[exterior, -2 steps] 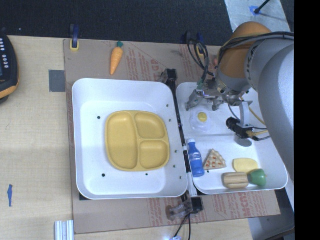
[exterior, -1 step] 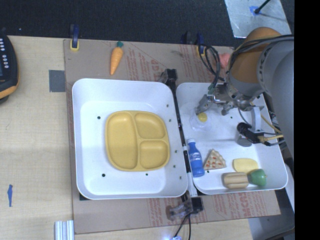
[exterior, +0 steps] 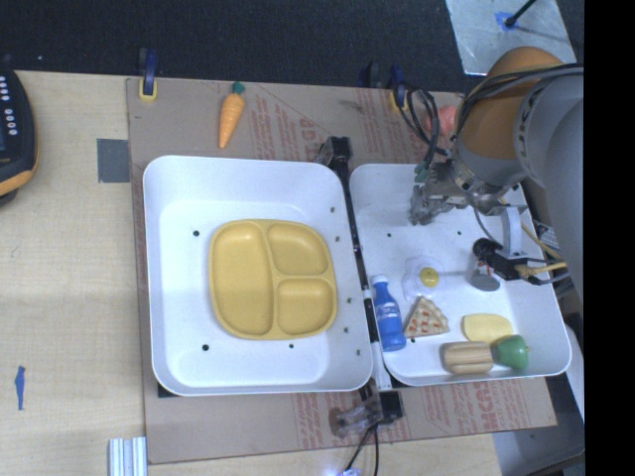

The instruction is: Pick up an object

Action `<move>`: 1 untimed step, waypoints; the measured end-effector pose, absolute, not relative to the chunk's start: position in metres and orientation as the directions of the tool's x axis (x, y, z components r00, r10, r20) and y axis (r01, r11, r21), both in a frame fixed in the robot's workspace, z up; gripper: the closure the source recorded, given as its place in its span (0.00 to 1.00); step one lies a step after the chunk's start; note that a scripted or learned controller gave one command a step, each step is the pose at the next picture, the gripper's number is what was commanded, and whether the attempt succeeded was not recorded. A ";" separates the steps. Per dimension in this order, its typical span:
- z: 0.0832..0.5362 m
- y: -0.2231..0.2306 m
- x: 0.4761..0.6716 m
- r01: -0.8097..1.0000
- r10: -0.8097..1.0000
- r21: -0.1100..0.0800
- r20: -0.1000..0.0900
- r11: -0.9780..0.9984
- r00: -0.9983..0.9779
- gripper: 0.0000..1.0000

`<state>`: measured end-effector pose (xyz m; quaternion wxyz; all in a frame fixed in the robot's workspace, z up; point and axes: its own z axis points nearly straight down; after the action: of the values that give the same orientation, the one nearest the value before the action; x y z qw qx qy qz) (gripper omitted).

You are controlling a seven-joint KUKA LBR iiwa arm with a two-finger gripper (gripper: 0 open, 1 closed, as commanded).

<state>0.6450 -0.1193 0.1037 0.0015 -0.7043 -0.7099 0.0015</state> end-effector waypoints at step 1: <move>0.197 -0.046 0.599 1.000 1.000 0.000 0.003 0.009 -0.009 1.00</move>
<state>0.5989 -0.0461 0.1972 0.0010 -0.7038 -0.7104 -0.0011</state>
